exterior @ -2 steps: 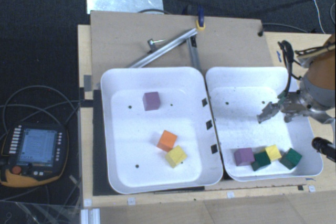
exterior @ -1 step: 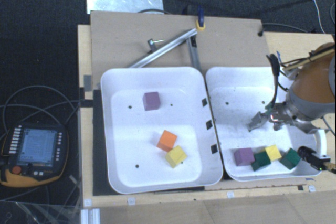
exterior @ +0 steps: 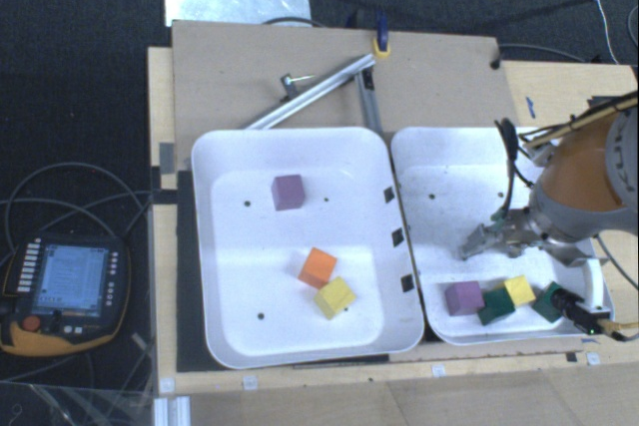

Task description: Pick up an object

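Camera view places the end effector [exterior: 491, 239] over the floor of the right bin [exterior: 439, 165], reaching in from the right; whether it is released or clenched cannot be told, and nothing is seen grasped. Nearest candidates lie toward the bin's near wall: purple block [exterior: 463, 297], dark green block [exterior: 495, 306] and small yellow block [exterior: 519, 290], touching in a row, which crowds any grasp. Another green piece [exterior: 549, 302] sits beside them. The left bin [exterior: 215, 155] holds a purple cube [exterior: 288, 192], orange cube [exterior: 318, 266] and yellow cube [exterior: 334, 297], well apart from the arm
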`<action>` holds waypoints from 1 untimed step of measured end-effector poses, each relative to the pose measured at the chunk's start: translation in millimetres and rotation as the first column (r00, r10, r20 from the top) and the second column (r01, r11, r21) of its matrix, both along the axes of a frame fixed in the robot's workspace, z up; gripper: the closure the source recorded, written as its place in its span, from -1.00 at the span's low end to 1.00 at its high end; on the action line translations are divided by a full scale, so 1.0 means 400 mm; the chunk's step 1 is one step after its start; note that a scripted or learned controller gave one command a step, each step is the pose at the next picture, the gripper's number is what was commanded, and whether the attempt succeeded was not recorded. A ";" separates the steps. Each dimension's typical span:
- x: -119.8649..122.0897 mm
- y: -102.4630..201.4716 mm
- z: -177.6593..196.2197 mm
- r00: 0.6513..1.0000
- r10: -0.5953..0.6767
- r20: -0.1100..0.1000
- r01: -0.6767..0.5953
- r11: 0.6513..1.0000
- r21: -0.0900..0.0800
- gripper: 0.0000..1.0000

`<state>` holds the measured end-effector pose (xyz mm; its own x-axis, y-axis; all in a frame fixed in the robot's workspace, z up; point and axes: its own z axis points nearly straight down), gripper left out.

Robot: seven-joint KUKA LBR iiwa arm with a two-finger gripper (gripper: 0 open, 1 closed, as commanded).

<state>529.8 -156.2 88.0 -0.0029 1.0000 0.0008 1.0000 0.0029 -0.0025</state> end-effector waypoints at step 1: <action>0.004 -0.002 0.033 1.000 0.002 0.006 -0.002 1.000 -0.002 1.00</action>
